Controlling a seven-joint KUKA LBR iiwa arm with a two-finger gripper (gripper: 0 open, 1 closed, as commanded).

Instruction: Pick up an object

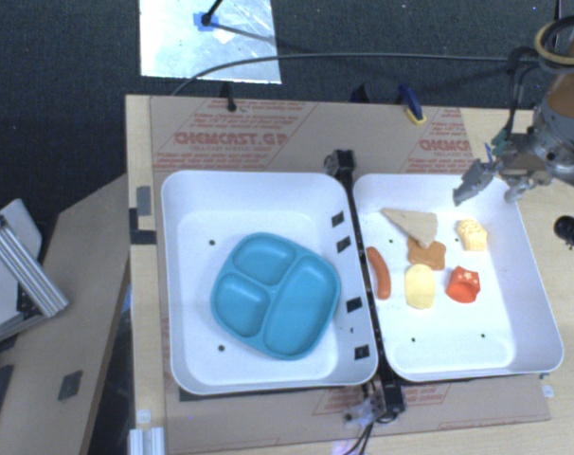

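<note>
Fingers (493, 184): spread, empty, upper right of frame, poised above right bin (529, 339) rim. Cheese cube (472, 234) nearest below them, apart from other food; likely target.

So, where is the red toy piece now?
The red toy piece lies in the right bin, right of the yellow piece and below the cheese block.

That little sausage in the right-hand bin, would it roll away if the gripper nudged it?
Probably, sideways. The sausage looks round and smooth, so a nudge across its length could roll it toward the bin wall beside it. It looks like a stiff toy, likely light, and its glossy skin may slip between the fingers of the gripper.
</note>
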